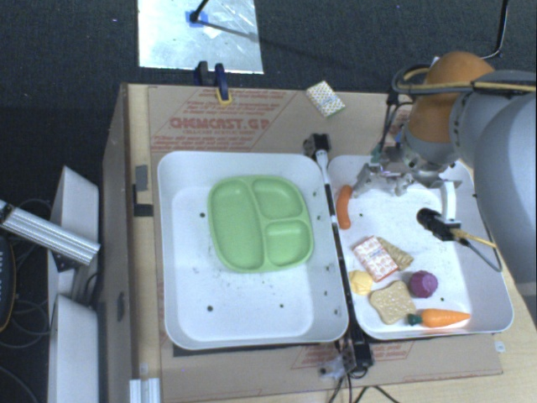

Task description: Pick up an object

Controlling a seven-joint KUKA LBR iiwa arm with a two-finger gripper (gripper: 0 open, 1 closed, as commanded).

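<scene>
Grey arm [495,133] bends over right bin [491,296].

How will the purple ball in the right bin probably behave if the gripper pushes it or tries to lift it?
The purple ball looks round and smooth, so it would probably roll on the right bin floor when pushed. Its curved sides may slip out between closing fingers. It sits close to the toast slice and the carrot, which might stop it rolling far.

Even overhead light, foil sheet [200,22] glare, slight softness
</scene>
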